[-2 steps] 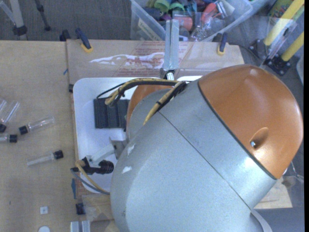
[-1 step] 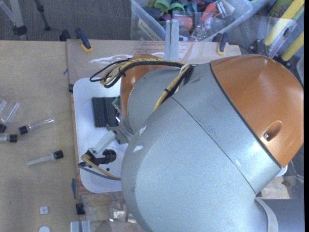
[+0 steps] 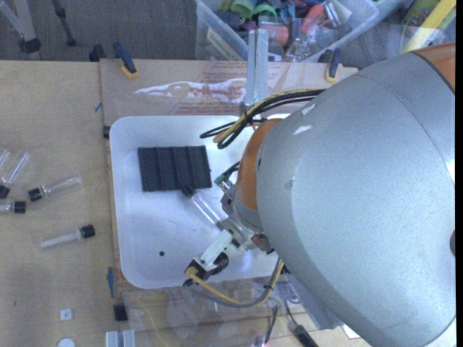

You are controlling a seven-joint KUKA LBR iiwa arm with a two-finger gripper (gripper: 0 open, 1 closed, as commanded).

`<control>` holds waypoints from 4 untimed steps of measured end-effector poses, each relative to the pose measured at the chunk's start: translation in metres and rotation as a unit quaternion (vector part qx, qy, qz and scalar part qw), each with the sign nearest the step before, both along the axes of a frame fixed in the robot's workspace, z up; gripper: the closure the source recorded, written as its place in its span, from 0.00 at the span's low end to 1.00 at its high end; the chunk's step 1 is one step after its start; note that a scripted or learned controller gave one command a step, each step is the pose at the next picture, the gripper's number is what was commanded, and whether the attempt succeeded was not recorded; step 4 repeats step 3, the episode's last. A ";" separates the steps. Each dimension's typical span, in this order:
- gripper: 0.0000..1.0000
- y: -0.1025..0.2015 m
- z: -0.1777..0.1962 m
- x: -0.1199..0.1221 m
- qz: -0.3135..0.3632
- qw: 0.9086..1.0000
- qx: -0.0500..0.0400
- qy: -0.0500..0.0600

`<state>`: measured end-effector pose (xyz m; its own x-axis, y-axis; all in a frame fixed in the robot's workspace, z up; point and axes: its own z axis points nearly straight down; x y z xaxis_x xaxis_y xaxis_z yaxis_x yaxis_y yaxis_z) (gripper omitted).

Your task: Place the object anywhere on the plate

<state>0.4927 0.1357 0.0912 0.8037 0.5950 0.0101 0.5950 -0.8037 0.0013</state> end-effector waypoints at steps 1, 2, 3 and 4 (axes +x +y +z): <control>1.00 0.065 0.163 0.042 0.252 0.968 -0.004 0.005; 1.00 0.089 0.061 0.008 0.146 0.989 -0.003 0.008; 1.00 0.089 0.000 -0.010 -0.021 1.000 0.000 0.001; 1.00 0.089 0.000 -0.010 -0.021 1.000 0.000 0.001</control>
